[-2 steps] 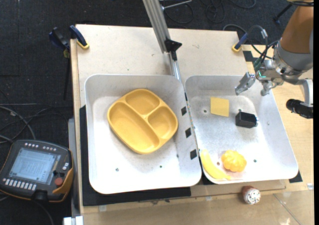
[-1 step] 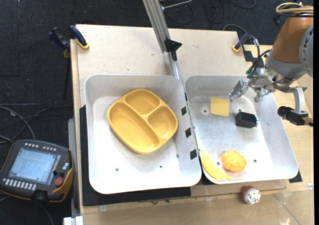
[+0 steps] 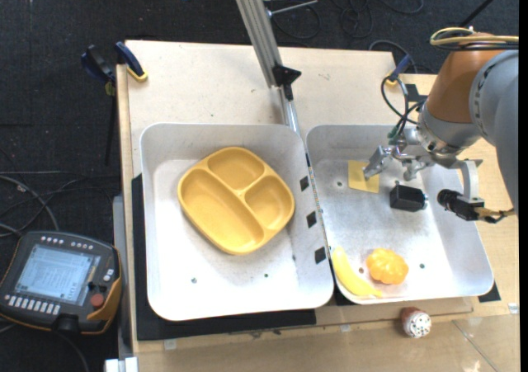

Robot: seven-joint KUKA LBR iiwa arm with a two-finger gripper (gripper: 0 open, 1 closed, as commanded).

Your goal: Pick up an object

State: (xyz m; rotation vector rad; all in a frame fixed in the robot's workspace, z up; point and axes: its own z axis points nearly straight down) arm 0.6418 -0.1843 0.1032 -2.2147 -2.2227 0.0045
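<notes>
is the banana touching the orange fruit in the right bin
Touching. The camera view shows the banana curving against the lower left side of the orange fruit, with no gap between them.

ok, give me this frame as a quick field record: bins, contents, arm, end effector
left bin: yellow three-compartment plastic plate
right bin: pale yellow flat square piece, small black block, yellow banana, orange round fruit-like object
arm: grey with orange band, reaching in over right bin
end effector: above far part of right bin, near the square piece and black block
holding: nothing seen between fingers
outside bins: small white speckled ball on bench edge
</notes>
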